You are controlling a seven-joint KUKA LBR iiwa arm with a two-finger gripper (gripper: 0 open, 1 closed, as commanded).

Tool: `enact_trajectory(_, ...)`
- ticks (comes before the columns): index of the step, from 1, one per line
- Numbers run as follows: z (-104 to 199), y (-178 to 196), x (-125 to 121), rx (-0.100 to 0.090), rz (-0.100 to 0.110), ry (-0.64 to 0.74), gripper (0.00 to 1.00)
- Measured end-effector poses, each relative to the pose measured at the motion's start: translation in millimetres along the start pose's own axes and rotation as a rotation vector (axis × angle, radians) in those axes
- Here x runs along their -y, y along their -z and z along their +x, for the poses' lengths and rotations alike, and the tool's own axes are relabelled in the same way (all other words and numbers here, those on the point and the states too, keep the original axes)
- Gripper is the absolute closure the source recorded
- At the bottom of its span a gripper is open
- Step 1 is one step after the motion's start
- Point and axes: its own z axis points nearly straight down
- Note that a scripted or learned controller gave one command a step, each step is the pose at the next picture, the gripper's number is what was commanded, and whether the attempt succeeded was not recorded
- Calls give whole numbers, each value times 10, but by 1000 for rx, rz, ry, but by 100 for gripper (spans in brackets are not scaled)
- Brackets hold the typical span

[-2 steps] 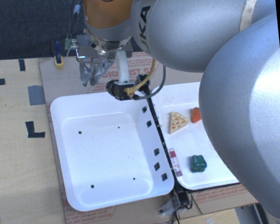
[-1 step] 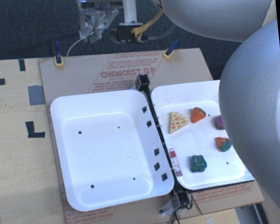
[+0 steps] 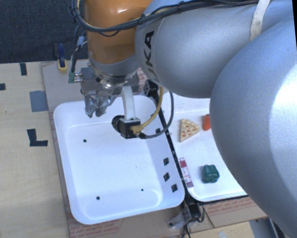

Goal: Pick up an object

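Gripper [image 3: 96, 109] was placed over the left bin's [image 3: 116, 209] far rim; finger state could not be told. Pizza slice toy [image 3: 188, 129], green pepper toy [image 3: 209, 174] and an arm-cut orange object [image 3: 206, 122] were recorded in the right bin [image 3: 219, 193].

Three pickable bits in my right bin [image 3: 219, 194]: a pizza-slice toy [image 3: 188, 129] lying flat, an orange piece [image 3: 206, 122] just beside it, half hidden, and a green chunk [image 3: 209, 174] nearer the front.
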Motion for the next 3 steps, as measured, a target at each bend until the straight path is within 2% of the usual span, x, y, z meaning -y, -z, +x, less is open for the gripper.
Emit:
enact_trajectory(1, 4, 203, -42, -7, -18, 0, 100)
enact_trajectory(2, 0, 1405, -249, -11, -35, 2, 100)
enact_trajectory(3, -361, -523, 37, 0, -2, -3, 100)
